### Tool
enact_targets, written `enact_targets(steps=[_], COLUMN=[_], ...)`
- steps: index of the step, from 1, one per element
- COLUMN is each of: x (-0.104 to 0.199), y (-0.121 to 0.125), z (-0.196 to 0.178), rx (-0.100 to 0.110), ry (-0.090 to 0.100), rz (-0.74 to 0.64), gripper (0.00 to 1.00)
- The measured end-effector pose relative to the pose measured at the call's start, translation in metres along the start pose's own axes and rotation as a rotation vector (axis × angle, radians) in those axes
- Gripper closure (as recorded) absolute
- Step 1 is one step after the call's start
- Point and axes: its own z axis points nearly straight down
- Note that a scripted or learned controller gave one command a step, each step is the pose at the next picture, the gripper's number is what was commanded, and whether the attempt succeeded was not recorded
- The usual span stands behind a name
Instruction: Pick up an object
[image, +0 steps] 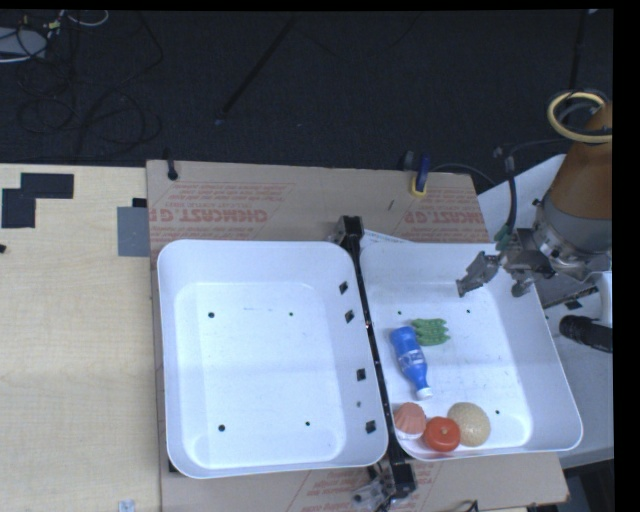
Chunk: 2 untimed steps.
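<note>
The right bin (520, 340) holds a blue bottle (409, 361) lying near its left wall, with a small green item (429, 331) just above it. Along the bin's front edge sit a pink-and-white round piece (409, 418), a red tomato-like ball (441, 433) and a beige ball (469, 422). My gripper (497, 272) hangs over the back right part of this bin, up and to the right of the green item, apart from every object. Its fingers (474, 279) look spread, with nothing between them.
The left bin (190, 300) lies beside the right one, with a black clip strip (360, 330) between them. Both rest on a cardboard sheet (250, 205). The arm's grey body (580, 215) stands at the right edge, over the bin's right rim.
</note>
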Motion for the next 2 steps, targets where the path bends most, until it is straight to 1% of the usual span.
enact_targets(steps=[1, 2], x=[-0.051, -0.048], y=[-0.053, -0.050], z=[0.004, -0.006], rx=[0.002, 0.000], ry=[-0.002, 0.000], rz=[0.006, 0.001], gripper=[0.00, 1.00])
